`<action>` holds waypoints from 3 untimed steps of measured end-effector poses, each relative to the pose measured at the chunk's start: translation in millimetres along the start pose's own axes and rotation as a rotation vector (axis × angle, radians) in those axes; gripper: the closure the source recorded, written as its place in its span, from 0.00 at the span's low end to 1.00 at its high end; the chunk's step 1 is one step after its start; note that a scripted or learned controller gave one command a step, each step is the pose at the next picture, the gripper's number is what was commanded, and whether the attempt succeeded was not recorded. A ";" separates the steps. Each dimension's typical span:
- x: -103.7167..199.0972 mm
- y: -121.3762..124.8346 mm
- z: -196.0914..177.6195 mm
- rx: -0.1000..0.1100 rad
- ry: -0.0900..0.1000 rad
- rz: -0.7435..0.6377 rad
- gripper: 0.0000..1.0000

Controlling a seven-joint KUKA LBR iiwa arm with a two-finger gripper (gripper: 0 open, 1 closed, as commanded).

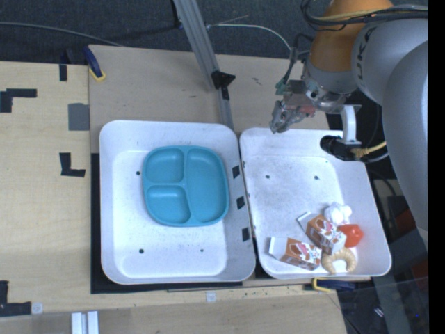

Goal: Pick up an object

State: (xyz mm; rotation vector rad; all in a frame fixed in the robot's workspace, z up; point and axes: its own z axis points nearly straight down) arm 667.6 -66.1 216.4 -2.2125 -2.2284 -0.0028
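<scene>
Pale wood bench spreads under both white bins, with dark carpet beyond its far edge and a grey metal post slanting down toward the gap between the bins. From my seat, the pick looks barely begun. My gripper sits over the far rim of the right bin, near its far-left corner, and I see nothing between its fingers. Whether those fingers are spread or closed I cannot tell from this slant; they read as one dark cluster below the orange band.

Everything worth grabbing lies in the near-right corner of the right bin, well apart from where the gripper sits. That heap is a tight cluster: a small white piece at the top, something red-orange on the right, printed brown and white packets in the middle and to the left, and a pale ring-shaped item at the near edge. They touch or overlap, so I can't separate every item cleanly.

In the left bin lies one teal divided plate, flat, toward the far side, with three compartments that hold nothing I can see.

I judge that the whole job remains: travel across the bin to the heap, descend, close on one piece, and lift. The crowding there could make a clean single grab awkward.
</scene>
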 end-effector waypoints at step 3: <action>160.9 -24.5 -23.8 0.001 0.000 0.000 1.00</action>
